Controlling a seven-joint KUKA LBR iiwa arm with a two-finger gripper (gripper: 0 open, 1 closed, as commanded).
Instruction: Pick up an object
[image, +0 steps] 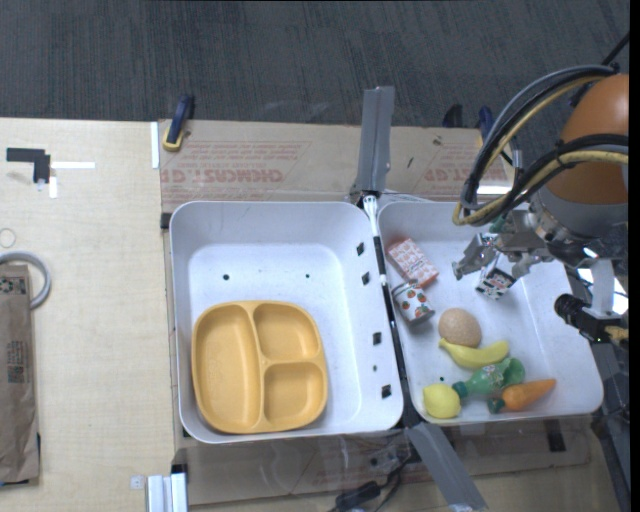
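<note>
Camera view shows the jaws (490, 268) hanging low over the upper part of the right bin (570, 400), apart, with nothing between them. A small white-and-dark tag-like piece sits at their tip; whether it belongs to the finger or lies in the bin, I cannot tell.

Nearest them, to the left, lies a pink packet (411, 261), with a small can (413, 303) just below it. Lower down sit an egg (460, 326) touching a banana (476, 353), then a lemon (442, 401), a green toy (492, 381) and a carrot (527, 394) crowded along the near wall. The left bin (260, 232) carries a yellow tray (260, 366).

To do this step well, I would pick a thing with free space on both sides: the packet or the can stand apart from the cluster, so the fingers could drop astride one without nudging neighbours. Centre over it first, then go straight down.

The arm (590, 150) comes in from the right, its orange band high, wrist bent downward and cables looping above.
</note>
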